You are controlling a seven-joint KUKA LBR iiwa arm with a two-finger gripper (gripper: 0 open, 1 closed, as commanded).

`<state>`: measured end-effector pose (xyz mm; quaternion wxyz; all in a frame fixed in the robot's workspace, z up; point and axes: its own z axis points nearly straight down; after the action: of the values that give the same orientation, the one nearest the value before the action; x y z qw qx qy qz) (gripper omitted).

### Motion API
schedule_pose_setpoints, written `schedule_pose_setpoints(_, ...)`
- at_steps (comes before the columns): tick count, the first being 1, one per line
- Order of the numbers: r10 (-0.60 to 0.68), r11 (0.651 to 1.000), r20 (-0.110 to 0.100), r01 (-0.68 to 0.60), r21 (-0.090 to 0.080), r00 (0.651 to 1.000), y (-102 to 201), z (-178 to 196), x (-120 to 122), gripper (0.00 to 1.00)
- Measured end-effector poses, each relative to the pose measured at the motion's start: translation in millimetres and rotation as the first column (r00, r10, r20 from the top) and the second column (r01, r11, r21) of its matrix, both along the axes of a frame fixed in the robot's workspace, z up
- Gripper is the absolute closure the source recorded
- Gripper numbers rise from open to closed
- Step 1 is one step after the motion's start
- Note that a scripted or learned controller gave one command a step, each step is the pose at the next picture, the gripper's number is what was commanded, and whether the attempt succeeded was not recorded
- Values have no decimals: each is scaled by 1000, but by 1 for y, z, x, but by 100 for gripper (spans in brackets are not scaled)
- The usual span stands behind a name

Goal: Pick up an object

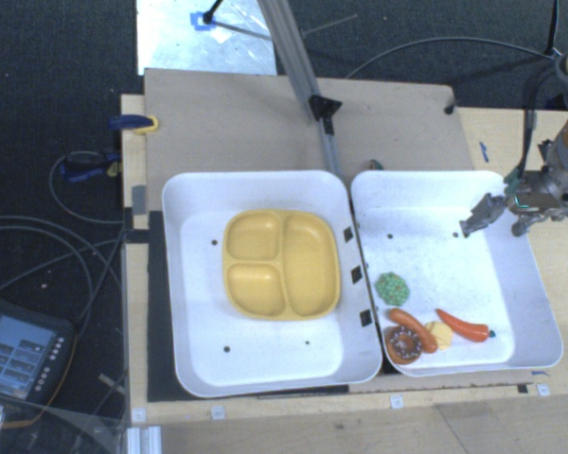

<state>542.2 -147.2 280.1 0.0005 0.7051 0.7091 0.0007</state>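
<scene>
The two-finger metal gripper (pixel 500 214) hangs over the far right part of the right shallow white plastic bin (pixel 426 197), its two dark fingers spread apart with nothing between them; it sits well apart from the objects, which cluster at the near edge of that bin; behind it the grey arm (pixel 559 183) comes in from the right; five small toy foods lie in this bin: one round green bumpy piece (pixel 393 288), one long red-orange sausage (pixel 413 327) just near of it, one brown ring doughnut (pixel 402 346) touching the sausage's near side, one small yellow lump (pixel 440 333) just right of the sausage, and one red chilli pepper with a green tip (pixel 464 325) right of that; the left shallow white plastic bin (pixel 199 253) holds one yellow plastic plate with three compartments (pixel 282 263), lying flat near its middle; both bins rest side by side on one tan wooden bench (pixel 265 121)
</scene>
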Motion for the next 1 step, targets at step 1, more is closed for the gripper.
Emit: schedule_pose_setpoints(1,-2,1000,1,2,0,1000,0,0,0,0)
